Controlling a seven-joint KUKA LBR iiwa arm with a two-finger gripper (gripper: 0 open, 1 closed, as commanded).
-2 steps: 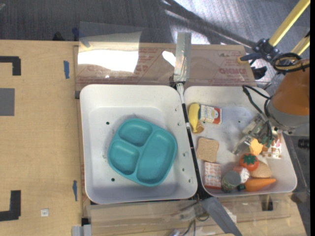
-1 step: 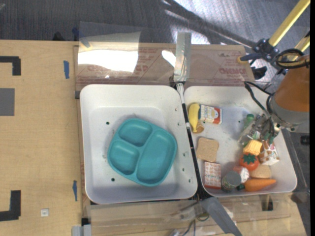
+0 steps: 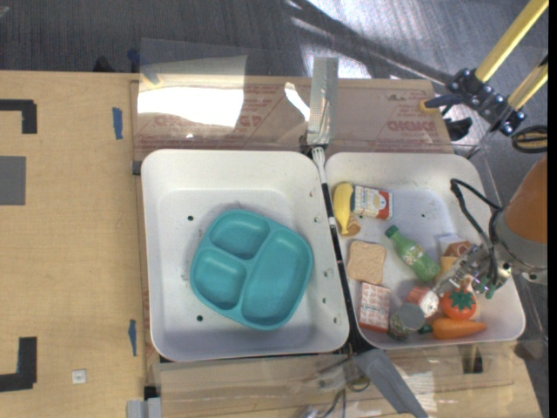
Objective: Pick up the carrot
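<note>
The carrot (image 3: 458,327) is orange and lies flat in the front right corner of the right bin (image 3: 409,168), just in front of a red tomato (image 3: 459,305). My gripper (image 3: 474,275) hangs over the right side of that bin, just behind the tomato and a short way behind the carrot. The arm's orange band (image 3: 531,207) shows at the right edge. Nothing is visibly held.
The right bin also holds a banana (image 3: 344,207), a small carton (image 3: 372,203), a green bottle (image 3: 413,255), a slice of toast (image 3: 366,262), a pink packet (image 3: 375,306) and a can (image 3: 406,320). A teal divided plate (image 3: 252,268) sits in the left bin (image 3: 165,233).
</note>
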